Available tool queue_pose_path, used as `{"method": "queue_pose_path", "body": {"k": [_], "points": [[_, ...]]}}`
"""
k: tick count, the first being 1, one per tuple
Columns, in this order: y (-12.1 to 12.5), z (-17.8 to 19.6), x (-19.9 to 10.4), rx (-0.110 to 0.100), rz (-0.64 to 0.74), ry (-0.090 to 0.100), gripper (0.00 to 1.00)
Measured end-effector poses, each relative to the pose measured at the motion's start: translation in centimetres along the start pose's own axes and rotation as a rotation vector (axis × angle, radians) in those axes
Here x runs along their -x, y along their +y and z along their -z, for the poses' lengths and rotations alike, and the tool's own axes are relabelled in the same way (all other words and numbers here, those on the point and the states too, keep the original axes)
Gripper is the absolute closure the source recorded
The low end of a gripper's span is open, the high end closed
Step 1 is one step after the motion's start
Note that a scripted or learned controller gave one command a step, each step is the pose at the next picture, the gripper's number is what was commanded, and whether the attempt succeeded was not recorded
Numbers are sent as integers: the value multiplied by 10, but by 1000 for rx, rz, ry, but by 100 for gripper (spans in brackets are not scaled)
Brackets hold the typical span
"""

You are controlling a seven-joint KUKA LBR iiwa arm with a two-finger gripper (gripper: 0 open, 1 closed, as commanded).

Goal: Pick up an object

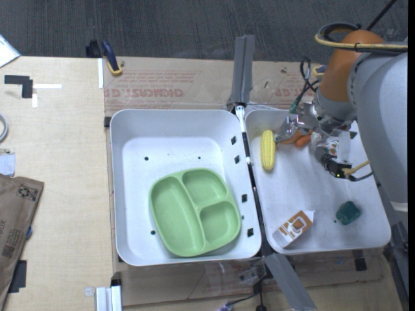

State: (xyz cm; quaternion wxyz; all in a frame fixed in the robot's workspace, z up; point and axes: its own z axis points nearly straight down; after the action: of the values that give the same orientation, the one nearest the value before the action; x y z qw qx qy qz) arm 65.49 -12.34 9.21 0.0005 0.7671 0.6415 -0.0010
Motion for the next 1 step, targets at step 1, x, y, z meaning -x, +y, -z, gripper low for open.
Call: {"method": "queue_pose_path", "body": {"k": [1], "points": [[-3,8,2,-16,2,-4,100]]}}
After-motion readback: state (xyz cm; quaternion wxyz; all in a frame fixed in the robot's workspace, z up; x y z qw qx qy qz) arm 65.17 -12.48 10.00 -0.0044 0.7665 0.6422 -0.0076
